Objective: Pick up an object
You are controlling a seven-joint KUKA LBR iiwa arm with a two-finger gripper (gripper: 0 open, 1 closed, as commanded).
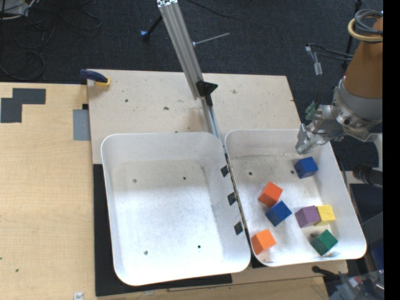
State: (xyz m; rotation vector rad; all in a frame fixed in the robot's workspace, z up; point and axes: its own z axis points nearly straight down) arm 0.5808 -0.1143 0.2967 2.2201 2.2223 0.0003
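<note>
camera view / gripper: we see the grey two-finger gripper (304, 144) at the end of the grey arm with the orange band (364, 61), reaching in from the right and hanging over the far-right part of the right shallow white plastic bin (353, 220).
camera view / jaws: tips are small and merge into one grey blob; we cannot tell how they stand. Nothing is visible between them, so we count it as carrying nothing.
camera view / nearest object: small blue wooden cube (305, 167), just beside the gripper tip, on the near side and a shade to the right. Apart, not touching, as far as we can judge.
camera view / key relation: the cube lies toward the camera from the tip; we judge the coming move as a short shift that way, then down. It sits slightly rotated against the bin wall, no long axis.
camera view / other candidates: orange cube (270, 193), darker blue cube (278, 212), purple cube (307, 215) touching yellow cube (326, 214), green cube (324, 241), second orange cube (264, 239), all further toward the near edge.
camera view / left white bin (119, 167): not relevant to this pick.
</note>
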